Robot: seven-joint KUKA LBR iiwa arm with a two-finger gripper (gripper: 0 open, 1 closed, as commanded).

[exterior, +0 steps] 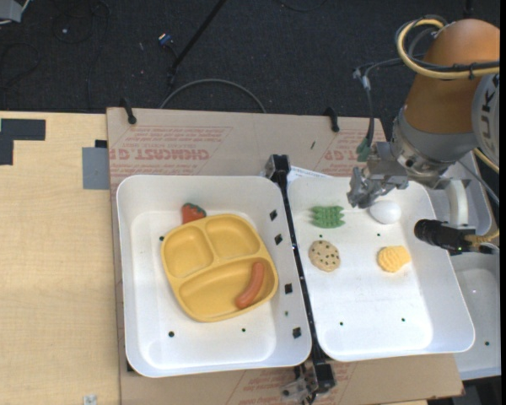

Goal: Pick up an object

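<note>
We see the surface (42, 251), pale wood, bearing a cardboard sheet (219, 146) printed in red; the print reads upside down and we cannot make it out. On it sit the left bin (143, 344) and right bin (438, 327). The arm (447, 83) reaches in over the right bin's far edge, its gripper (373, 188) just above a white egg-shaped object (386, 211); whether the fingers are apart or together we cannot tell.

The left bin holds a yellow divided plate (204, 264) with a sausage (252, 287) in it, and a carrot (192, 213) beside it. The right bin holds a green leafy piece (327, 217), a cookie (325, 256) and a yellow ridged piece (394, 260), lying well apart.
</note>
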